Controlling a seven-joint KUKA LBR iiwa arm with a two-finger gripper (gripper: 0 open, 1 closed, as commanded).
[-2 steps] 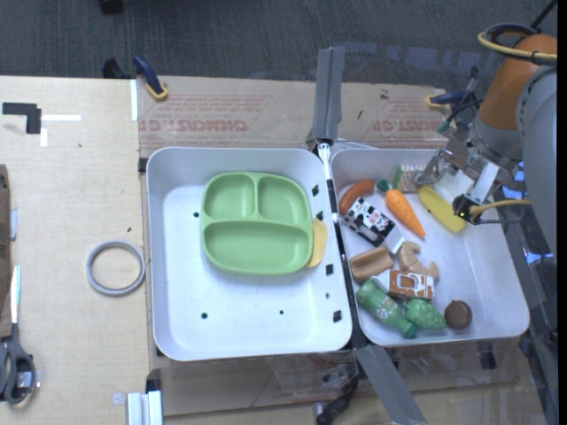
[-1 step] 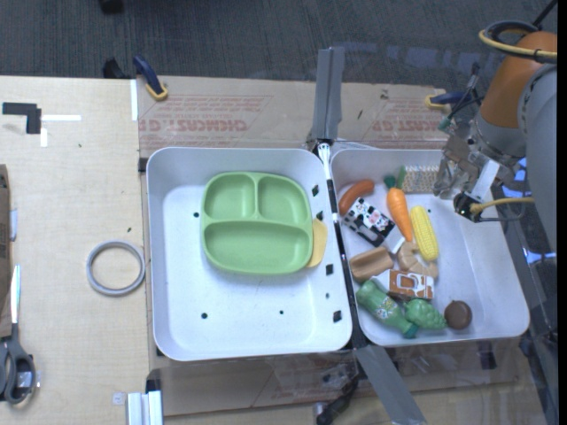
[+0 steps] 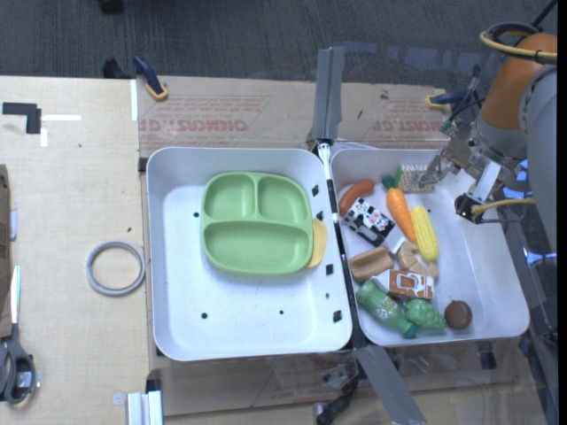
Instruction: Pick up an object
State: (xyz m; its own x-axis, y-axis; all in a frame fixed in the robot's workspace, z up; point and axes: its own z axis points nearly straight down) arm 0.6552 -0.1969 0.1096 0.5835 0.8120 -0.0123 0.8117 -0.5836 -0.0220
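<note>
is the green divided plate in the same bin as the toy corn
No, the green divided plate lies in the left bin, while the toy corn lies in the right bin.

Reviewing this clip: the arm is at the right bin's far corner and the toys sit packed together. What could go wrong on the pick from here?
1. The carrot, corn cob and black-and-white toy lie close together, so the end effector could hit a neighbour or grab two.
2. It sits near the right bin wall, so a descent there could clip the rim.

The light wooden surface (image 3: 71, 202) is carrying two white bins (image 3: 168, 264) side by side. A tape ring (image 3: 115, 267) is lying left of them, and scissors (image 3: 16, 361) are resting at the left edge.
</note>
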